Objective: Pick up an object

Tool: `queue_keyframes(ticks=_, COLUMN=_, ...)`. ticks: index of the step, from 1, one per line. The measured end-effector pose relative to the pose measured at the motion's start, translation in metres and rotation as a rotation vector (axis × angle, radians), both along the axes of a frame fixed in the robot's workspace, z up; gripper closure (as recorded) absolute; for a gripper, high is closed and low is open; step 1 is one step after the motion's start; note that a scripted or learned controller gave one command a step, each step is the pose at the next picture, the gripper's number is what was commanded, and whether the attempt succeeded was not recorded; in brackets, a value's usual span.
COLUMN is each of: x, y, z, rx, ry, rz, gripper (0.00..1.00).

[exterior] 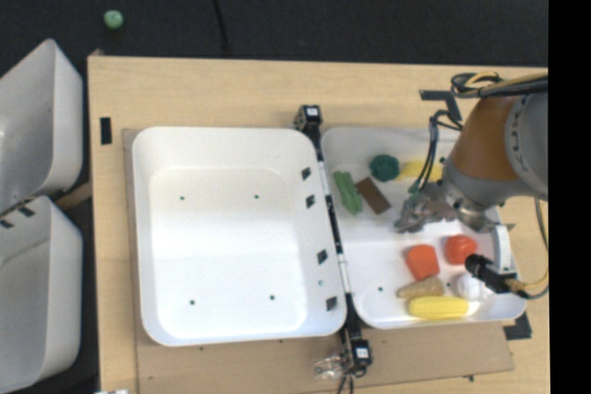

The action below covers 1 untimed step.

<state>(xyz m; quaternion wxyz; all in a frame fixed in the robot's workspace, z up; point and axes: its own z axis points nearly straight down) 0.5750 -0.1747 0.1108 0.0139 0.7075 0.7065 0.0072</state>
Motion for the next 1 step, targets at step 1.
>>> queue_keyframes(ticks=1, x=0.1096, y=0.0403, z=0.0483, rx=0.008, ry=0.025, rz=0.011, gripper=1.0)
